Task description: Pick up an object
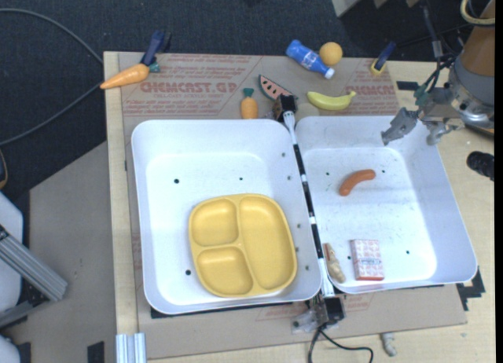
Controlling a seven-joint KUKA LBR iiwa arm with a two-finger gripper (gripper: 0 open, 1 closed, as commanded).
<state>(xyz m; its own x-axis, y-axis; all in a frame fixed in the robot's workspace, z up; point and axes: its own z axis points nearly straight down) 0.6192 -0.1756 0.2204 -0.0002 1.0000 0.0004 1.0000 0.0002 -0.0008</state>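
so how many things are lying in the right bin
3: an orange-red sausage near the middle, a small red and white carton by the near wall, and a tan stick-shaped piece left of it.

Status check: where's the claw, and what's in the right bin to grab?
Claw open, holding nothing, over right bin far edge. Sausage lying loose mid-bin, box near front edge. Nothing between claw and sausage.

Bench [118, 196]: two white bins [157, 165], carrot [124, 78], banana [330, 100], perhaps bottle [308, 58].
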